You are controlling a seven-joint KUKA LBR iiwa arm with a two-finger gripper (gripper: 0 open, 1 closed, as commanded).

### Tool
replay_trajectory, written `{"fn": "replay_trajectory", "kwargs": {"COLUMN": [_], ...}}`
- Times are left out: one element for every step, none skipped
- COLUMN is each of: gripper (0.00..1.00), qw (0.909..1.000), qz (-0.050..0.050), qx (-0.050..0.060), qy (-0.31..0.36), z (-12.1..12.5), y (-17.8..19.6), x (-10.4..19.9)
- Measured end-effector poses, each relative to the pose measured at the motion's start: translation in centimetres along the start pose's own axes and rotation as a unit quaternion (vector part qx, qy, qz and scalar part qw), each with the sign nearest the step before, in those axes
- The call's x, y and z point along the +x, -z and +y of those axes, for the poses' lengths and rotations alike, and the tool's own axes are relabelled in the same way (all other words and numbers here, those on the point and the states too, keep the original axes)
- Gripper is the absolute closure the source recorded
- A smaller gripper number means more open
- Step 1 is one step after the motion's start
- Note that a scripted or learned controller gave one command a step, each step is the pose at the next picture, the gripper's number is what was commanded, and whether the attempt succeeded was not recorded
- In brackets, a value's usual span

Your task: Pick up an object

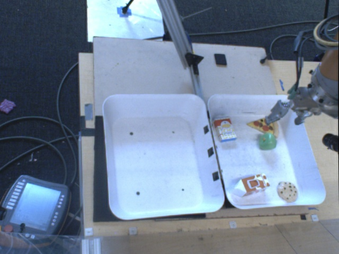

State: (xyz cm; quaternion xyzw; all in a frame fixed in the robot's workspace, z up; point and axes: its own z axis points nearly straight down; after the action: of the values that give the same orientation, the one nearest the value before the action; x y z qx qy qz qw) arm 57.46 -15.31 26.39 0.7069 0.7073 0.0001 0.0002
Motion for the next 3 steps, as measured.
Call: {"fn": "replay_trajectory", "kwargs": {"gripper": [0.0,0.0,0.0], "qw": [1.0,1.0,1.0], "qz": [0.0,0.0,0.001], "qx": [0.001,0.0,0.002], "qy": [-0.002,0.0,0.0], "z": [-7.5,-9.4,-5.2], "y": [-1.8,-1.8,-17.7], "x": [-3.5,-1.1,1.3]}}
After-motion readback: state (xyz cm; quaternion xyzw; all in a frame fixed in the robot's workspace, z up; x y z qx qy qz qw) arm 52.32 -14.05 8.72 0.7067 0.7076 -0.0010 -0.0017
